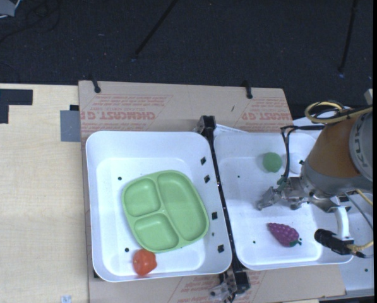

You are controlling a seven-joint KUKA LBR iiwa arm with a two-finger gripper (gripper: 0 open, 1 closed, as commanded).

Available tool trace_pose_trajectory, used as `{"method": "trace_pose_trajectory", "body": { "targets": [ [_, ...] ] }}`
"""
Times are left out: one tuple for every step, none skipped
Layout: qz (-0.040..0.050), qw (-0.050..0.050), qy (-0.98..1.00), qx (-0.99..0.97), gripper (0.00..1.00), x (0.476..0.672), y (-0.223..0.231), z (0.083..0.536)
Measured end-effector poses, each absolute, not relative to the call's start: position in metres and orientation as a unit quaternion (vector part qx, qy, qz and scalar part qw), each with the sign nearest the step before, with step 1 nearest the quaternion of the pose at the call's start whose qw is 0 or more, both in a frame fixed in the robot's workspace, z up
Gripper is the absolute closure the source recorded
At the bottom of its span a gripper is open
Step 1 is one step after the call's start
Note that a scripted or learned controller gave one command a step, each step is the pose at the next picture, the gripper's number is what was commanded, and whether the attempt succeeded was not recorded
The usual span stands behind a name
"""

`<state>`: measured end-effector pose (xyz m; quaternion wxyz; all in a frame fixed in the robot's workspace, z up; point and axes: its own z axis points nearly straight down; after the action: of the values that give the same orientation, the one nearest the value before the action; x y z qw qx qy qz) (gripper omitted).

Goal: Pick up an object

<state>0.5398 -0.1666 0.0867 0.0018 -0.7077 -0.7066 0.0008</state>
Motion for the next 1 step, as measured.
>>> {"method": "trace_pose_trajectory", "body": {
  "targets": [
    [0.0003,0.001,-0.705,-0.709,1.00,0.5405,-0.1675,0.0985]
  ]
}}
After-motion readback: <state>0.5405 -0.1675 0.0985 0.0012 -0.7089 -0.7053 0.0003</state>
